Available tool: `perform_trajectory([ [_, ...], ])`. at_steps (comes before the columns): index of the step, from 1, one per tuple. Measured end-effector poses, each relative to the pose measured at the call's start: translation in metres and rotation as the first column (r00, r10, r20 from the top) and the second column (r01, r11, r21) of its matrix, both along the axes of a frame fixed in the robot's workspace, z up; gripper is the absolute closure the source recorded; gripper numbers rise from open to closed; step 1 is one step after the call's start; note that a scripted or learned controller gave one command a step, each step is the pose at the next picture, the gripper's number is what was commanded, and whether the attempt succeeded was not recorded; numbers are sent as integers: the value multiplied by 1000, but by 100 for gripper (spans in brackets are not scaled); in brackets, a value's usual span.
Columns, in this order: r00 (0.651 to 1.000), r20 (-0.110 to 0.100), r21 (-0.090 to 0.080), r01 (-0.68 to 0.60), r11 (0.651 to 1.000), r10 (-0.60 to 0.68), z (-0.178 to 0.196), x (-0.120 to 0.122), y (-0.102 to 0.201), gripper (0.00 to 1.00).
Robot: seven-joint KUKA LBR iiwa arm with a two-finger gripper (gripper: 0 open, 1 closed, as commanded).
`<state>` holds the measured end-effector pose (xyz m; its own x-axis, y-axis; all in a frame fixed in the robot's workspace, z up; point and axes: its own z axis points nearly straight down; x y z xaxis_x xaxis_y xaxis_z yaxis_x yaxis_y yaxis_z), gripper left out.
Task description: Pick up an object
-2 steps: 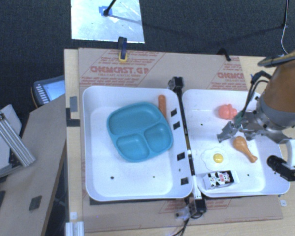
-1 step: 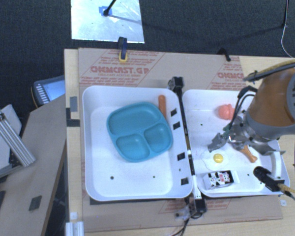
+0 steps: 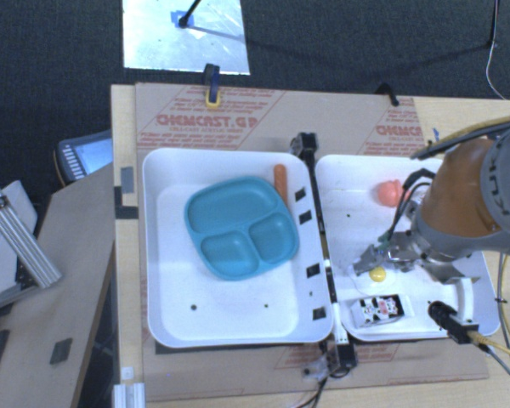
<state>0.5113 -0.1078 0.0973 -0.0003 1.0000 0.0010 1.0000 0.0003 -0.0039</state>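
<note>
a small yellow object [image 3: 377, 274] is lying on the floor of the right bin [image 3: 348, 202], toward its front. the gripper [image 3: 372, 262] is hovering right over it, its tips sitting just beside or touching the yellow piece, but whether the claw is wide, narrow or gripping cannot be told from this angle. a pink object [image 3: 388, 193] is resting farther back in the same bin, and a small printed card [image 3: 377, 309] is lying near the front wall. in the left bin [image 3: 166, 313], a blue divided plate [image 3: 241, 227] is sitting with an orange stick [image 3: 280, 182] at its back edge.
</note>
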Motion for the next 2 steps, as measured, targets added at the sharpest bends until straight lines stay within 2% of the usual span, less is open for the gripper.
perform_trajectory([
  [1, 1000, 4, 0, 0, 1000, 0, -12, 1, 0, 0],
  [2, 1000, 15, -1, -2, 1000, 2, 2, 5, 0, 100],
])
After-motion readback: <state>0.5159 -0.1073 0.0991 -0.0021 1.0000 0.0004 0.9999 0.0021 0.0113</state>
